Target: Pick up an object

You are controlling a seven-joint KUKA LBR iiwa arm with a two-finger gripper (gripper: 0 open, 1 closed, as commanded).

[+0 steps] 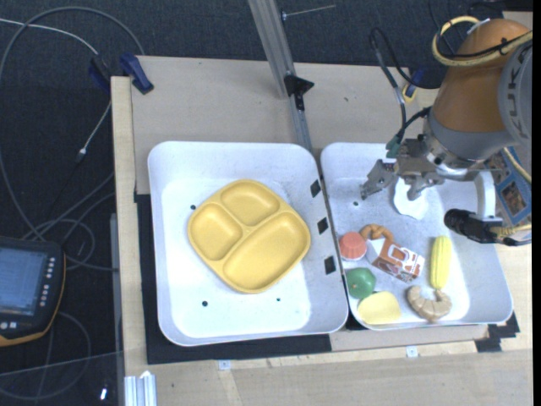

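Note:
My gripper [393,186] hangs over the back part of the right bin [499,307], open, with nothing between its fingers. A white object [412,205] lies just below its right finger. Further forward in this bin lie a red round piece [353,245], a brown pretzel-like piece [375,232], a small red and white carton [398,262], a yellow corn cob [439,261], a green piece [361,281], a pale yellow piece [380,309] and a tan piece [428,303].
The left bin [169,176] holds a yellow divided plate [248,234]. A metal pole [275,32] slants up from between the bins. Cables and a tablet [25,288] lie off the bench to the left.

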